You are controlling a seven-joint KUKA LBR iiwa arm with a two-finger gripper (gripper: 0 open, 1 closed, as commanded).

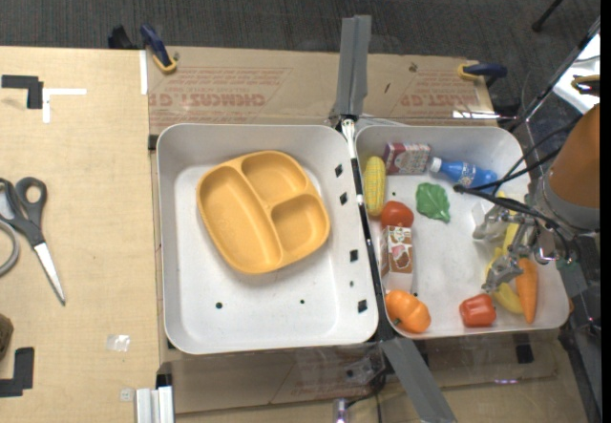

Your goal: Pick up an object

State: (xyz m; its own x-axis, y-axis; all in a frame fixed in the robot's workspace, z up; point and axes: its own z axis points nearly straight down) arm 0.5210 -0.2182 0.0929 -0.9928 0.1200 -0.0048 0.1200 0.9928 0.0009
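My gripper [503,261] is low over the right side of the right bin [449,335], with the arm's orange band [580,163] at the right edge of the view. Just beside it lie an orange carrot [527,288] and a yellow banana-like piece [510,298], partly hidden by the gripper. A red pepper [477,310] sits a little in front and to the left. Nothing can be seen held.
The right bin also holds a corn cob [375,184], a tomato [396,214], a wrapped packet [400,249], an orange pepper [409,311], a green leaf [432,201], a blue bottle [465,171] and a pink pack [409,158]. A yellow divided plate [263,211] lies in the left bin [181,316]. Scissors [33,230] rest on the bench.
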